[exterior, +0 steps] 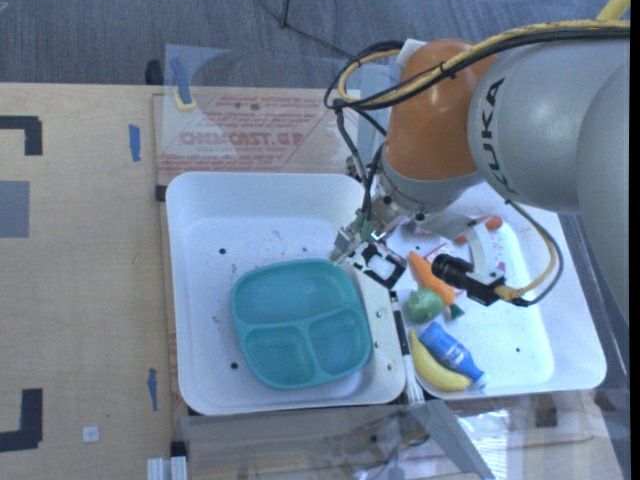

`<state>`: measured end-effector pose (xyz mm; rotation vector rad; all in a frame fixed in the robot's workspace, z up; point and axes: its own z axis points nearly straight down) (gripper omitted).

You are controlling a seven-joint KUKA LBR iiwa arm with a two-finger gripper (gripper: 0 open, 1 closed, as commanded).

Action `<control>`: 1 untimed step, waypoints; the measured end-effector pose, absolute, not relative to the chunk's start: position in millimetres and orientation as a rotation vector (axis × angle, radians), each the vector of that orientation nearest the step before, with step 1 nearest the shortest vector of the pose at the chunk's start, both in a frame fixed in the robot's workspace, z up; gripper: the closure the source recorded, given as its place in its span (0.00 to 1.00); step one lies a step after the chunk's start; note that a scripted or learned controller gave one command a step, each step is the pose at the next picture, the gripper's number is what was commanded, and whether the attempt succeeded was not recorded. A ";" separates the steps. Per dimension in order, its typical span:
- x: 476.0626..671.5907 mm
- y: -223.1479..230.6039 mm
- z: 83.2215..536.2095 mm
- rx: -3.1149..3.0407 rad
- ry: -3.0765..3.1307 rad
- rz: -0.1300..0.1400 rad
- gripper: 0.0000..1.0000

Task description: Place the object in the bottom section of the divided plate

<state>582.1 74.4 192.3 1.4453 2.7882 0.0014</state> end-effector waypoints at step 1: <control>543.3 114.2 197.9 1.329 2.848 -0.001 1.00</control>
